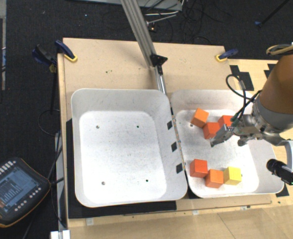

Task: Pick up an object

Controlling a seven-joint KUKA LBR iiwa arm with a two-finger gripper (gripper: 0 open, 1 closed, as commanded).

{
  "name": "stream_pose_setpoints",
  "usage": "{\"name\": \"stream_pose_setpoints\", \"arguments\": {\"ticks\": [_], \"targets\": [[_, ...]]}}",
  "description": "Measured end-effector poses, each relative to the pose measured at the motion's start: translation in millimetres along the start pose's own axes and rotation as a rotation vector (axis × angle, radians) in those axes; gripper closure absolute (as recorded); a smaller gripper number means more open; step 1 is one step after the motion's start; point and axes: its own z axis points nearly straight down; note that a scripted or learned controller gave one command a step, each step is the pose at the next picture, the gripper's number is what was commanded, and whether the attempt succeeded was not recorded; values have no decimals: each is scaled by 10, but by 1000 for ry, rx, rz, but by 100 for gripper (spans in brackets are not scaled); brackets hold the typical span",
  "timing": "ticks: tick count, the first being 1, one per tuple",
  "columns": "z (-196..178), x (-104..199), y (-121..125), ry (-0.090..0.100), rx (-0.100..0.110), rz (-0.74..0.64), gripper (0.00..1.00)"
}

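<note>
- Noted at the lower left of the frame, off the bench (pixel 111 59): a teach pendant (pixel 12 190), no part of the job.
- Found nothing to pick in the left bin (pixel 81 103), centre left.
- Counted six small blocks in the right bin (pixel 250 183), centre right: an orange cube (pixel 200 117) near the top, a red-orange cube (pixel 212 129) touching it below right, a third red cube (pixel 226 120) partly hidden by the arm.
- Lower down, noted a row of three pressed side by side: red cube (pixel 199 168), orange cube (pixel 215 178), yellow cube (pixel 234 175).
- Judged all of them light, stiff and matt, unlikely to crush or slip; best squeezed across two opposite flat faces.
- Judged the upper orange cube's free left and top sides easiest to reach; in the row, only the outer faces and front-back pairs.
- At the right, saw the gripper (pixel 230 141) low over the upper cluster, fingers (pixel 217 140) apart, nothing visibly between them.
</note>
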Motion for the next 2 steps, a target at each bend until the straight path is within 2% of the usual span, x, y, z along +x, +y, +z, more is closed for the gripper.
{"name": "stream_pose_setpoints", "arguments": {"ticks": [1, 2], "targets": [[-1, -2, 1, 0, 0, 1, 0], [610, -41, -69, 1, 6, 3, 0]]}}
